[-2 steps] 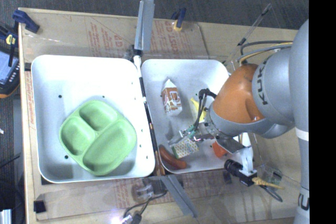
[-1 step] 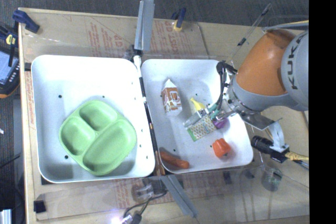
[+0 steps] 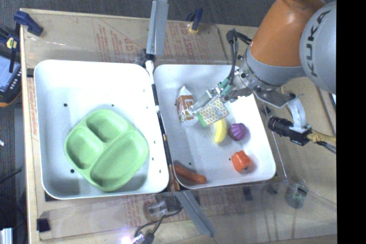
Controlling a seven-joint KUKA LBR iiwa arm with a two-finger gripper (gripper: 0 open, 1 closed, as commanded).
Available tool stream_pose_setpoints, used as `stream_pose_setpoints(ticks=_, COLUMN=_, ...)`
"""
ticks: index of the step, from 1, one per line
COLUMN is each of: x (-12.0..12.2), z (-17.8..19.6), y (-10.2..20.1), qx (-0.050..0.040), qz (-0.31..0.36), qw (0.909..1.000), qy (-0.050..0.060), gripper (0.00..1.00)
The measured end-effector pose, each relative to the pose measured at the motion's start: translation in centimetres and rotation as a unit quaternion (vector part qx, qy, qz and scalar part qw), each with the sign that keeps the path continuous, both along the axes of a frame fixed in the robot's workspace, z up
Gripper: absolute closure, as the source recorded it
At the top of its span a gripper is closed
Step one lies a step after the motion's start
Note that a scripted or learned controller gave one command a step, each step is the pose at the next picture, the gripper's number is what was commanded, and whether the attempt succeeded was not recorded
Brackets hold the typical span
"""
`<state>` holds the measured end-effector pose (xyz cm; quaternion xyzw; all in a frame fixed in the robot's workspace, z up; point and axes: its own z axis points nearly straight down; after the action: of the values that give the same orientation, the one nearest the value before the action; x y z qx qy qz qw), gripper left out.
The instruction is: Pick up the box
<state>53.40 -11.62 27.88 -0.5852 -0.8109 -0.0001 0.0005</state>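
The box (image 3: pixel 184 107) is a small brown and white carton lying in the upper left part of the right bin (image 3: pixel 260 123). My gripper (image 3: pixel 207 102) reaches in from the right, low over the bin, with its tip just right of the box. A yellow-green chequered packet (image 3: pixel 213 114) lies directly under the gripper, touching the box's right side. From this slant I cannot see whether anything sits inside the gripper.
A yellow banana (image 3: pixel 220 132), a purple eggplant (image 3: pixel 238 132), an orange-red pepper (image 3: pixel 242 162) and a sausage (image 3: pixel 190 174) lie in the right bin. The left bin (image 3: pixel 51 88) holds a green divided plate (image 3: pixel 107 149). A metal divider (image 3: pixel 156 26) stands between the bins.
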Motion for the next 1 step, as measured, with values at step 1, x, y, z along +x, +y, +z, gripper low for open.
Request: stream_pose_setpoints(ticks=1, x=-1.62, z=-3.19, y=9.67, qx=-0.0002, qz=-0.077, qw=0.9971, qy=0.002, gripper=1.0)
